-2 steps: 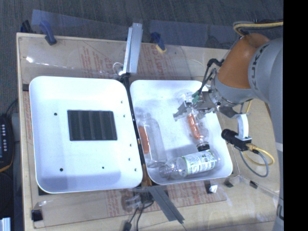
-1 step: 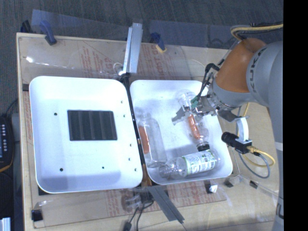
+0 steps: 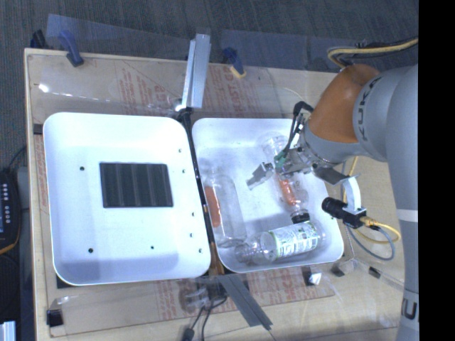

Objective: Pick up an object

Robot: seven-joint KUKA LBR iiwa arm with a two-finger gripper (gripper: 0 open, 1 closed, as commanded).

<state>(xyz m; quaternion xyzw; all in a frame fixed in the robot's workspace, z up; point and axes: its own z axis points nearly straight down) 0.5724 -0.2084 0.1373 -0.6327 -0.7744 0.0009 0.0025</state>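
Gripper [image 3: 264,173] hangs inside the right bin [image 3: 213,137], and whether it is released or clenched I cannot tell. Bottles lie in that bin: an orange-tinted bottle [image 3: 290,192] beside it, a labelled bottle [image 3: 288,241] along the near wall.

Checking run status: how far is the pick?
Done: the arm has reached into the right bin and the gripper is low among clear bottles. In hand: nothing visibly between its fingers. Left: grasp and lift; the labelled bottle and the others lie in the bin.
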